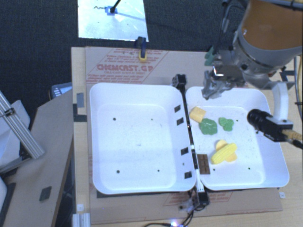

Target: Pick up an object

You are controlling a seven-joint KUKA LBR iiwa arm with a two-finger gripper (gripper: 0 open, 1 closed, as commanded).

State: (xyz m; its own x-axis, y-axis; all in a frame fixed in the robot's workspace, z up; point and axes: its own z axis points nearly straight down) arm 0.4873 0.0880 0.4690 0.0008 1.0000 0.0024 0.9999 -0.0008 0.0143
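In the right bin [265, 176] lie a pale yellow block [198, 113], a green piece [208, 126], a smaller green piece [226, 124] and a yellow corn cob [224, 152]. My gripper [211, 91] hangs over the bin's far left corner, above and just behind the yellow block. Nothing shows between its fingers.
The left bin [102, 174] stands beside the right one, with a black divider strip [185, 126] between them. Behind the bins lies a cardboard sheet [123, 67] with a yellow and blue clip [141, 48] on it. A shiny metal plate [111, 13] is further back.
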